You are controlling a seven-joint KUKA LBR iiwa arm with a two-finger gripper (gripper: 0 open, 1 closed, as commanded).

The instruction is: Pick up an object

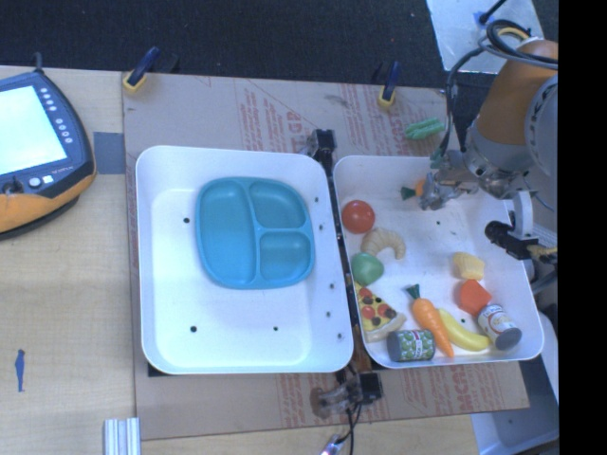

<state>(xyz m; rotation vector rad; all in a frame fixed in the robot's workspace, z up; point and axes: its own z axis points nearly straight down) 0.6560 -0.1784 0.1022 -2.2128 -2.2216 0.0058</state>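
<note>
The right bin (531, 297) holds several toy foods: a red tomato (358, 216), a croissant (384, 243), a green fruit (366, 268), a pizza slice (377, 311), a carrot (432, 318), a banana (465, 335), a green can (411, 345), a small jar (498, 325), a red-orange piece (471, 296) and a yellow piece (468, 265). My gripper (436, 193) hangs low over the back of this bin, to the right of the tomato. A small orange bit (408, 192) lies just left of it.
The left bin (156, 273) holds a blue divided plate (256, 230). A green object (425, 128) lies on the cardboard behind the right bin. A tablet in an orange case (38, 150) sits at far left. Clamps (140, 69) hold the board's back edge.
</note>
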